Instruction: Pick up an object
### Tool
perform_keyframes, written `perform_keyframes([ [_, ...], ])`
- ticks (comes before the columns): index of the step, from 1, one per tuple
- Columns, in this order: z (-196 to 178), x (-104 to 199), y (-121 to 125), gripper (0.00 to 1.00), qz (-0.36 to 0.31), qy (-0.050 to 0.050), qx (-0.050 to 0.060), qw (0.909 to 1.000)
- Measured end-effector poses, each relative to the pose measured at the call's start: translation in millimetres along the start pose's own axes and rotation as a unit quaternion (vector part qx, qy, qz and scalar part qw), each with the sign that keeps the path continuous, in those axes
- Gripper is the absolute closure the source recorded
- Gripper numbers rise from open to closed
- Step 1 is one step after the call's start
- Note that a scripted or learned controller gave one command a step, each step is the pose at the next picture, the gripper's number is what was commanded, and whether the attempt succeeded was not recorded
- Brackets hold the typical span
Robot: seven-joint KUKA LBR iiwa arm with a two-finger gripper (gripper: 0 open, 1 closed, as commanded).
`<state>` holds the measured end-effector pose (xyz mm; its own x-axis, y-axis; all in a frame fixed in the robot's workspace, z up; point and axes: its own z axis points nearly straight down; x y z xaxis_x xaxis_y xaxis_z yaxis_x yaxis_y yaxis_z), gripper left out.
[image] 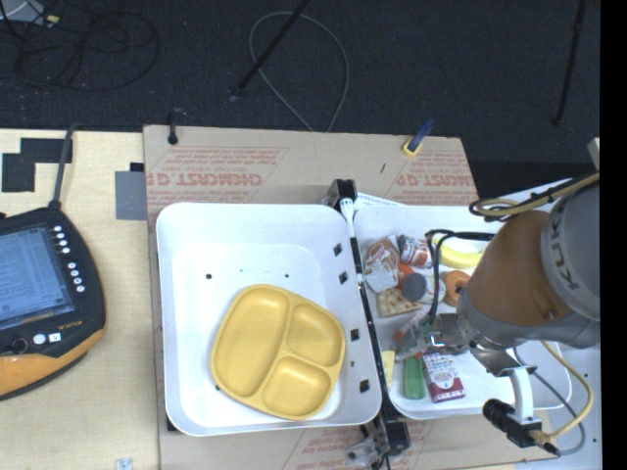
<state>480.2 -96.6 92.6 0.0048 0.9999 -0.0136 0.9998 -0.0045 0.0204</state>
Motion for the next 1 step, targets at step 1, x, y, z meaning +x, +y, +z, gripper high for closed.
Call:
perform_keyframes([
  [1, 4.0, 3.1, 21.5, 0.00, -0.002, 0.005, 0.008, 1.0000],
])
